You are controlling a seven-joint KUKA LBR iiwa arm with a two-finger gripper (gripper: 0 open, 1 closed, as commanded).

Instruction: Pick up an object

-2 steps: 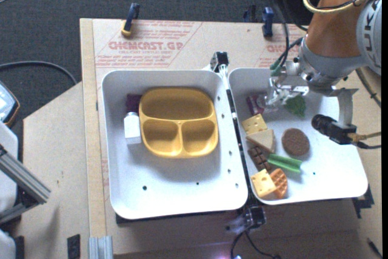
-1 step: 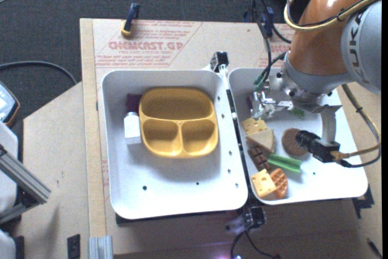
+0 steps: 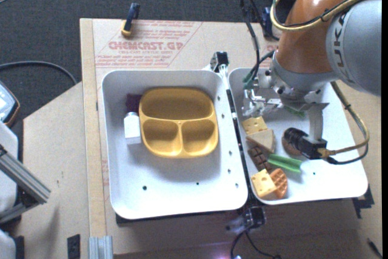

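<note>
A wooden bench [image 3: 157, 45] printed with red lettering is being viewed from above, and two shallow white bins are being borne on it side by side. The left bin [image 3: 118, 191] is being taken up largely by a yellow divided plate [image 3: 179, 121], with a small white bottle [image 3: 132, 127] lying just beside the plate's left edge and a dark purple item [image 3: 133, 100] partly hidden behind it. The right bin [image 3: 339, 182] is being overhung at its upper end by the grey and orange arm [image 3: 321, 27], which is being extended in from the right and bent downward over the bin. The gripper [image 3: 262, 99] is being held low near the bin's upper left corner, just above a yellow cheese piece [image 3: 254, 125]; whether its fingers are apart or closed cannot be told. Below it a bread slice [image 3: 260, 141], a green bean-like piece [image 3: 285, 163], a brown doughnut-like item [image 3: 296, 140] and an orange waffle piece [image 3: 271, 184] are being clustered closely along the bin's left side.
</note>
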